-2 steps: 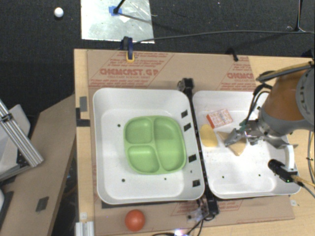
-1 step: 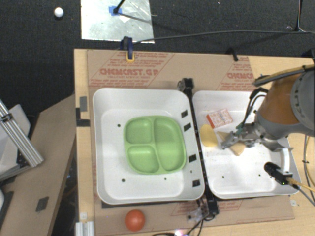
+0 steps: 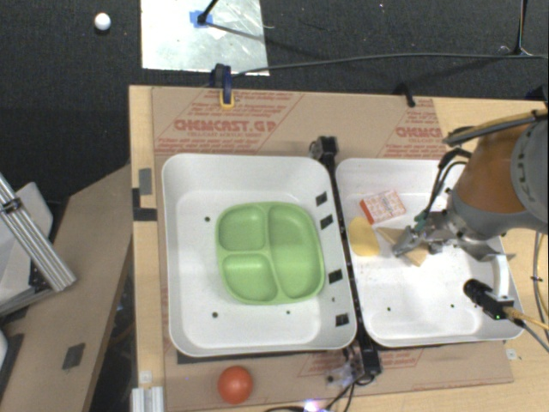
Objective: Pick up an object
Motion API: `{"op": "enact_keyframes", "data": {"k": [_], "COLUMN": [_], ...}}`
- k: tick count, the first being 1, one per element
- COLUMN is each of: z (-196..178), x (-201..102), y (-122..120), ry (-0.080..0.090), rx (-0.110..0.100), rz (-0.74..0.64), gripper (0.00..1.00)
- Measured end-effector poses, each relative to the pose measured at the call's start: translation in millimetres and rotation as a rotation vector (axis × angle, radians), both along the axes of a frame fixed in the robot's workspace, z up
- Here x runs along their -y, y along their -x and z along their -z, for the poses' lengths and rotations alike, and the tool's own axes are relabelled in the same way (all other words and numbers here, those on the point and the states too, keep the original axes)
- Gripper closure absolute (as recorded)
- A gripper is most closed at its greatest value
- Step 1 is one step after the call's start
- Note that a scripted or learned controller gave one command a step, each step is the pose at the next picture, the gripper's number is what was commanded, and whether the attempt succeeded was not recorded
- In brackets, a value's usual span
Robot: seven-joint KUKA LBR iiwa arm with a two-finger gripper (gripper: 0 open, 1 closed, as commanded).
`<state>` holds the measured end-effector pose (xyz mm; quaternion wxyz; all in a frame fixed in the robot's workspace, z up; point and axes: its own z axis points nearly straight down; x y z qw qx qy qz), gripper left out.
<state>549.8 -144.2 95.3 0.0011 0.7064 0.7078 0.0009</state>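
Camera view from above a desk (image 3: 283, 110) carrying two shallow white bins side by side. Left bin (image 3: 184, 230) holds a green divided plate (image 3: 269, 252). Right bin (image 3: 429, 316) holds a pale yellow piece (image 3: 364, 237), a small red-and-white packet (image 3: 383, 205) and a tan wedge (image 3: 410, 245). The arm's claw (image 3: 412, 240) sits low over the wedge, touching it; whether it is open or closed cannot be told. An orange ball (image 3: 235, 384) rests on the desk's front edge.
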Motion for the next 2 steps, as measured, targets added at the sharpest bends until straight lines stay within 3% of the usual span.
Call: {"op": "enact_keyframes", "data": {"k": [2], "z": [-88], "x": [6], "y": [-4], "ry": [0.001], "rx": [0.003], "rz": [-0.002], "gripper": [1.00]}}
